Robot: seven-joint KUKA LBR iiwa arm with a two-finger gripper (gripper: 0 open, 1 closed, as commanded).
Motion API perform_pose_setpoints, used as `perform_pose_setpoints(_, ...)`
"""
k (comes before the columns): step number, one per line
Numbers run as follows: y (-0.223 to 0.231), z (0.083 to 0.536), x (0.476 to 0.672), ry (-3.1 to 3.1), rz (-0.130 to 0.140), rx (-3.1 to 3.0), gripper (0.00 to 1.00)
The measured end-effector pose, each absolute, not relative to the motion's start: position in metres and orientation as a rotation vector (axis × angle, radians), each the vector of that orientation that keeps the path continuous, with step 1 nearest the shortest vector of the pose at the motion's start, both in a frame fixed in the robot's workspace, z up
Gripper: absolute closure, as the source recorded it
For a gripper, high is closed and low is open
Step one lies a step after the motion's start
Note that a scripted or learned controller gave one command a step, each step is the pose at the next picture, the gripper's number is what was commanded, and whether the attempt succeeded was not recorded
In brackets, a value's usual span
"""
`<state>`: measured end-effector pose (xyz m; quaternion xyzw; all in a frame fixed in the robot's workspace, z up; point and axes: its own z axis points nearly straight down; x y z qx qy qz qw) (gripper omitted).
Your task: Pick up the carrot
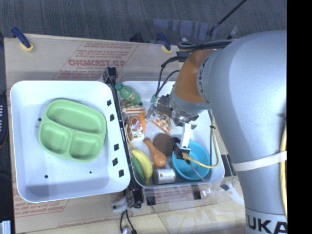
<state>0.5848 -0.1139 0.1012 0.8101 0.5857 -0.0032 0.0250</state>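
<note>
The right bin [146, 87] holds a heap of toy food. An orange-tan tapered piece [154, 152], the likeliest carrot, lies near the bin's front between a banana [141, 164] and a blue bowl [192, 162]. Its thin end points to the back left. My gripper [163, 112] hangs over the middle of this bin, above a patterned flat item [163, 124]. It sits behind the tapered piece and apart from it. The grey wrist with its orange band [187, 79] hides the bin's right side.
An orange carton [134, 123] and a green item [126, 91] lie along the right bin's left wall. A dark brown round piece [164, 143] and a silver can [165, 176] sit near the carrot. The left bin [29, 179] holds a green divided plate [73, 129].
</note>
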Motion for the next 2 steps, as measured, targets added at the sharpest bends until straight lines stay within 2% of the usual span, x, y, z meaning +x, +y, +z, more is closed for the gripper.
perform_pose_setpoints(1, -0.1072, 0.0953, 0.5165, 1.802, -0.009, 2.562, 0.00)
perform_pose_setpoints(2, -0.1047, 0.1050, 0.5178, 1.824, -0.012, 2.555, 1.00)
